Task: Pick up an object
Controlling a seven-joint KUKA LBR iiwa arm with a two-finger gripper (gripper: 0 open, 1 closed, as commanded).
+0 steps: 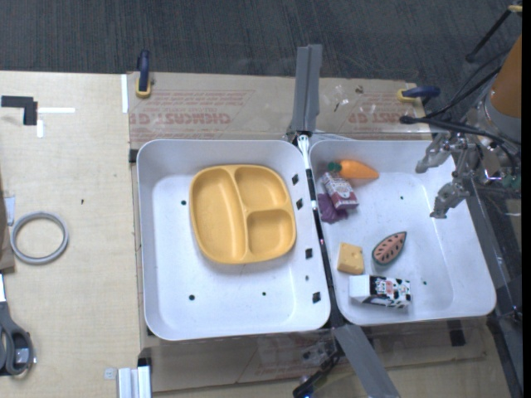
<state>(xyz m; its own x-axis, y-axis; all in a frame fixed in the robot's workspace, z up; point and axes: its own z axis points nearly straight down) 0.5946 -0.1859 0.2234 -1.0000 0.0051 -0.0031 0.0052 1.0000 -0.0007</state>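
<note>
Camera view showed the gripper (444, 185) at the right bin's (431, 301) 2 o'clock edge, fingers spread and holding nothing, while the carrot (359, 170), cheese wedge (351, 259) and milk carton (382, 290) lay ungrasped, so the pick remained undone.

A grey tape roll (37, 237) and scissors (14, 348) lie on the wooden bench (75, 164).

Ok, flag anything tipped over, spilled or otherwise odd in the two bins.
Nothing looks spilled or broken. The milk carton lies on its side near the right bin's front edge rather than standing. The yellow divided plate sits flat in the left bin.
</note>
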